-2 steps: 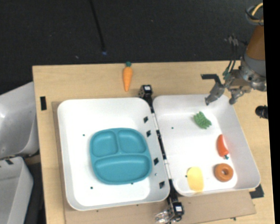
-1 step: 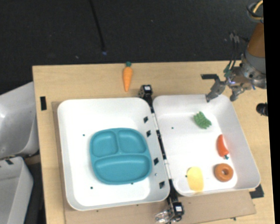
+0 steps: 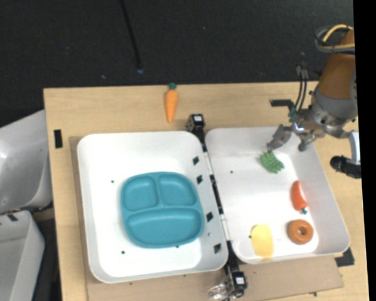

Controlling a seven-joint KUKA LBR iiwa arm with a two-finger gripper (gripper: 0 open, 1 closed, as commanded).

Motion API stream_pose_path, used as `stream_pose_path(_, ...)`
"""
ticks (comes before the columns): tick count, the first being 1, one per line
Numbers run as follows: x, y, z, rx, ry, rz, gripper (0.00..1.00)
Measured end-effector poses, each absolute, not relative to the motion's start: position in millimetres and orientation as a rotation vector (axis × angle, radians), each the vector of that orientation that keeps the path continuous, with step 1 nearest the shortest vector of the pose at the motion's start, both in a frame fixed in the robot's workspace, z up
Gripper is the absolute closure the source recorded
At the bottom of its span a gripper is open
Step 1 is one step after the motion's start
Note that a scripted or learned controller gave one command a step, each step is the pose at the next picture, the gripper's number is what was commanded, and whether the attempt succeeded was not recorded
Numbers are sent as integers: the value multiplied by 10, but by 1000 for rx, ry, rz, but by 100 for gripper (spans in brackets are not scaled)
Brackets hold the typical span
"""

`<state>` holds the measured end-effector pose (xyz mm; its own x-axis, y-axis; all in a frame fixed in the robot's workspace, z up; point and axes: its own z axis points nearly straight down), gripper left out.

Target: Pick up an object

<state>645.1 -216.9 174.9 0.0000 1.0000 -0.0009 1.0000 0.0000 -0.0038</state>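
From above, the bench [image 3: 60, 115] carries two white bins side by side. The left bin [image 3: 96, 202] holds a blue tray [image 3: 161, 209] with three compartments, lying flat near the middle. The right bin [image 3: 239, 175] holds the loose pieces: a green toy [image 3: 271, 162] toward the far side, a red piece [image 3: 298, 196] by the right wall, a brown ring [image 3: 300, 231] near the front right corner, and a yellow piece [image 3: 262, 240] at the front. They lie well apart from one another, which leaves room for fingers to come down around any one of them. A carrot [image 3: 171, 103] lies outside both bins on the bare bench beyond the left one, so it is probably not a target. The arm [image 3: 336, 82] reaches in from the right, and its tool [image 3: 290, 137] hangs over the far right part of the right bin with the fingers spread apart and nothing between them. One fingertip [image 3: 274, 143] sits just beside the green toy, so that toy looks like the likely pick, and the spread suits a descent over it. No piece is lifted yet.
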Motion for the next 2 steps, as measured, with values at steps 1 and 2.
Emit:
stream_pose_path(1,6358,-2221,1265,-2222,-2221,4,0)
stream_pose_path(2,6361,-2232,1007,-2223,-2222,3,0)
